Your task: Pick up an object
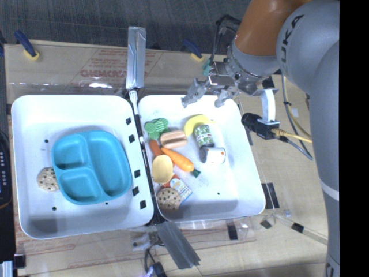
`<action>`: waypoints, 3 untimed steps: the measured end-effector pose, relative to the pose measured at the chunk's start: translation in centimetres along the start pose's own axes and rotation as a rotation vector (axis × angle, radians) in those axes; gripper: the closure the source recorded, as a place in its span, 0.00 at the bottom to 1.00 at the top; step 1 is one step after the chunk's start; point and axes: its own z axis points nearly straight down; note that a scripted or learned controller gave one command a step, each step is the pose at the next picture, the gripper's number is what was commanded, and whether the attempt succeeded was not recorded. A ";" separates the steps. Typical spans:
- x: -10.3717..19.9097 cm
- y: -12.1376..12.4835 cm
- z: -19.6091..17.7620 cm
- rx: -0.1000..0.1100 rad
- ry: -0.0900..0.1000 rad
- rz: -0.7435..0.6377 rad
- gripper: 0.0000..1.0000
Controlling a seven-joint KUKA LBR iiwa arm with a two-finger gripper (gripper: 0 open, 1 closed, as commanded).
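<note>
1. Brown and flat, the surface carries two white bins side by side, with dark floor behind it.
2. One big grey arm with an orange band reaches in from the right.
3. On the left sits the left bin. It has a blue tray in it, and a cookie peeks out beside the tray.
4. Next to it is the right bin, where the toy food lies in a heap: a carrot, a yellow lemon, a hot dog, a green bottle, a green leafy toy and another cookie.
5. At the end of the arm, the tool hangs over the back edge of the right bin. Its two fingers are spread apart and nothing is between them.
6. I think this is the start of the job: the tool is above the food and has not picked anything yet. Next it needs to go down over one toy, maybe the bottle close by, and close on it.
7. Some toys lie on top of each other, so parts are hidden. A small white thing and a little packet are hard to name.
</note>
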 end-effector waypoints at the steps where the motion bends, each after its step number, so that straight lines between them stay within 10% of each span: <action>1: -5.5 -2.0 16.7 -0.029 -0.006 0.044 0.00; 2: -1.7 -7.3 19.5 -0.001 0.002 -0.203 0.00; 3: -1.7 -7.2 18.5 -0.002 0.001 -0.208 1.00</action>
